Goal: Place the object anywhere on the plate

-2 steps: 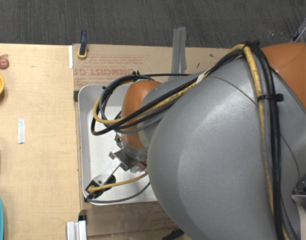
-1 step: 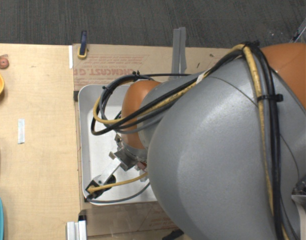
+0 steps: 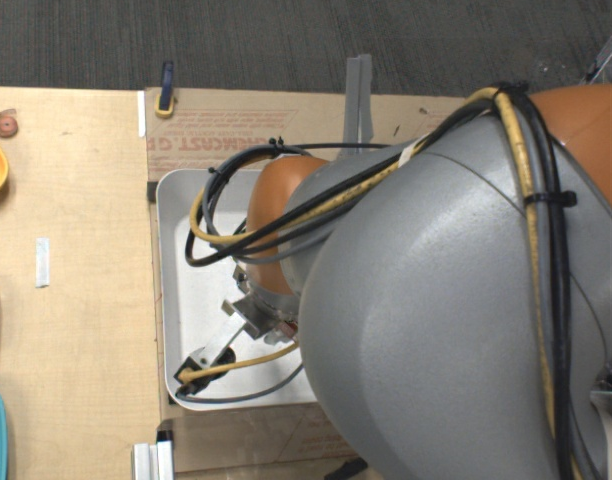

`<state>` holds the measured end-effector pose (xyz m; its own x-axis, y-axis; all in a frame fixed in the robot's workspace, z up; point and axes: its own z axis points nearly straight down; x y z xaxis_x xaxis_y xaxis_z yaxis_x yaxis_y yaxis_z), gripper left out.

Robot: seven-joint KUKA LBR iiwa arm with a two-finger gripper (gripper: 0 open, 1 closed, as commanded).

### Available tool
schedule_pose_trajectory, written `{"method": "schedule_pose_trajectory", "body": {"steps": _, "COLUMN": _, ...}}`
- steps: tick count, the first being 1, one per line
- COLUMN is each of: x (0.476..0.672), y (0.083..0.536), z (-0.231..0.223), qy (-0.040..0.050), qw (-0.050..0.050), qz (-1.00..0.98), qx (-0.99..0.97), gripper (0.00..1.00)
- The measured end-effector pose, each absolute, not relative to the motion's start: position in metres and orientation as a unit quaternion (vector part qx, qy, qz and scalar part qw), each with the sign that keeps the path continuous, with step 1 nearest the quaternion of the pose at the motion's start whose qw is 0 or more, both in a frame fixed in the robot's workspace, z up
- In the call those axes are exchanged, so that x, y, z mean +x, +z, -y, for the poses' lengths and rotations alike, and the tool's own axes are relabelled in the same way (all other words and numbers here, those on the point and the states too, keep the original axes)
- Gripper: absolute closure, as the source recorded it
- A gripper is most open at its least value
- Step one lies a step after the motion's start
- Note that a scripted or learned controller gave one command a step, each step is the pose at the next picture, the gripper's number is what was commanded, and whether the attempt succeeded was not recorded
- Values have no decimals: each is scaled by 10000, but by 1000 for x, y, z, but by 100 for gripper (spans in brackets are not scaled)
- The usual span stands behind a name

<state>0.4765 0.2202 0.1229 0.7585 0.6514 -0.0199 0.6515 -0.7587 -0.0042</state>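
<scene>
The grey arm (image 3: 436, 318) reaches down from the right into the white bin (image 3: 186, 268) at centre left. It covers most of the bin, so I cannot tell where the object lies or whether the gripper (image 3: 254, 313) is apart or together.

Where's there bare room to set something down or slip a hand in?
The wooden bench is bare between the white strip and the white bin. Inside the bin, a narrow strip along its left wall is free; the rest is crowded by cables and the arm.
</scene>
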Motion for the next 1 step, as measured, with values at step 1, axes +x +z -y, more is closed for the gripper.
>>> {"method": "schedule_pose_trajectory", "body": {"steps": 1, "x": 476, "y": 123, "z": -220, "qy": -101, "qw": 15, "qz": -3474, "qx": 9377, "gripper": 0}}
